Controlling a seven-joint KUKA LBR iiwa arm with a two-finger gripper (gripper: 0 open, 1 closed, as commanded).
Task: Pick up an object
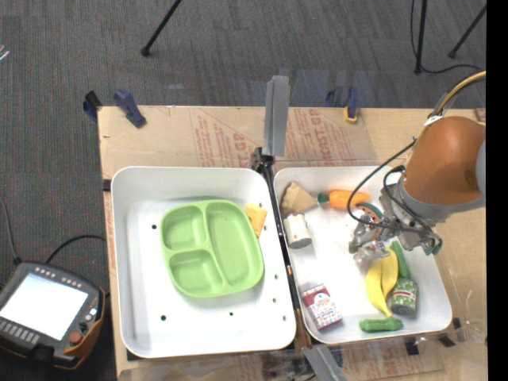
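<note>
1. Hovering gripper [371, 240] in right bin [341, 272]; finger state cannot be told.
2. Banana [382, 279] at its 5 o'clock, beside green bottle [404, 290]; carrot [347, 198] at 11; white cylinder [298, 230] at 9; red carton [322, 305] at 7.
3. Left bin [131, 292]: green divided plate [212, 247], yellow piece [255, 217] touching its 2 o'clock rim; open floor toward 6.

- Bright, even overhead light — the white bins [127, 213] look nearly washed out.
- Shadows are short and soft.
- Focus is slightly soft throughout — small labels are unreadable.
</note>
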